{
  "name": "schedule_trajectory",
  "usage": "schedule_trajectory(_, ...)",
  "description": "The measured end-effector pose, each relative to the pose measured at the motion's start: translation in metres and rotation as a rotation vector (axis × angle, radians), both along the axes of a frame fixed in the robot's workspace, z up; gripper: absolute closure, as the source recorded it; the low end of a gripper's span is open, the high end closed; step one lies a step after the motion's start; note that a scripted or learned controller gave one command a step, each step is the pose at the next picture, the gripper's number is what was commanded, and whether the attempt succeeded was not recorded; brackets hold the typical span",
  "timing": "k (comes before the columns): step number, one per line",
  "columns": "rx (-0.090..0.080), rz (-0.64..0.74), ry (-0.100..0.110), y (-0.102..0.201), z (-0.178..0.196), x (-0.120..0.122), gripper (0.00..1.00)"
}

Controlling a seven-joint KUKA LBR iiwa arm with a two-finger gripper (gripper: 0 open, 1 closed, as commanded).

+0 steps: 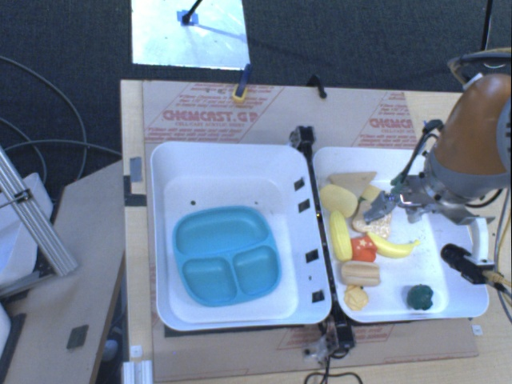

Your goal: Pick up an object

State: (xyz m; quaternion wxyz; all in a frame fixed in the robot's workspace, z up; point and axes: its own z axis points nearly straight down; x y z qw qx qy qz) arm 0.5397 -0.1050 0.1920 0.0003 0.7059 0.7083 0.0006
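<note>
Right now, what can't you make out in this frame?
- Gripper: too small and blurred to tell open or shut, or holding anything.
- Pale item under the gripper, by the banana: partly covered, unidentifiable.
- Arm: cut off by the right edge.

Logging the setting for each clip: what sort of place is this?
Probably a robotics lab bench for grasping trials: two white bins on a cardboard-covered bench, toy food such as a banana in the right one, a blue divided tray in the left, and the arm's tool over the food.
</note>
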Motion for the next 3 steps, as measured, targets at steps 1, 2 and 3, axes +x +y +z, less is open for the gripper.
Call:
schedule_trajectory(1,0.002,-0.003,0.004,0.021,-0.112,-0.055,0.0)
schedule_trajectory(2,0.0,-0.003,-0.003,0.02,-0.097,-0.052,1.0)
schedule_trajectory(3,0.002,0.01,-0.012,0.099,-0.002,-0.005,1.0)
